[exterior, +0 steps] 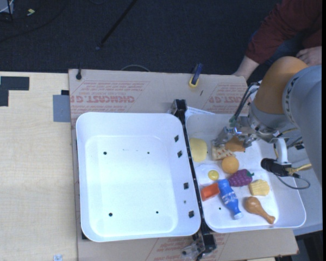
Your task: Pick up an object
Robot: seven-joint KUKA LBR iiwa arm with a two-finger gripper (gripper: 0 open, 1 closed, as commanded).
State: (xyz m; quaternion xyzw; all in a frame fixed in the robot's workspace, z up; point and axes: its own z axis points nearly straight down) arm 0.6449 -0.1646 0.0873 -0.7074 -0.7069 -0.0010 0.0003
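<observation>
Hovering low over the right bin, the gripper sits just above the orange, beside a tan wedge. Whether its fingers are parted, I cannot tell (the wrist hides them), so it likely means to grab there.

The left bin offers free room, while toys crowd the right bin
</observation>
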